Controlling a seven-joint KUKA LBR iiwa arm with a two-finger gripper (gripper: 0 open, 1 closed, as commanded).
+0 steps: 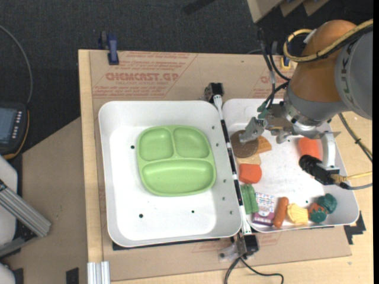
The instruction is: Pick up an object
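Observation:
The right bin (346,203) holds several toy foods. A brown round piece (242,144) lies on a tan piece (262,146) near the bin's left wall, with a red-orange block (250,173) just in front of them. An orange piece (309,147) lies further right. Along the front edge are a green strip (248,199), a pink packet (263,209), a sausage (280,212), a yellow piece (298,215) and a teal piece (323,208). My gripper (267,134) hovers open over the brown and tan pieces, one finger (253,129) at the brown piece's upper edge. It holds nothing.
The left bin (118,200) carries a green divided plate (176,160). A black-edged divider (228,152) separates the two bins. The arm's orange band (323,58) and grey wrist overhang the right bin's back half.

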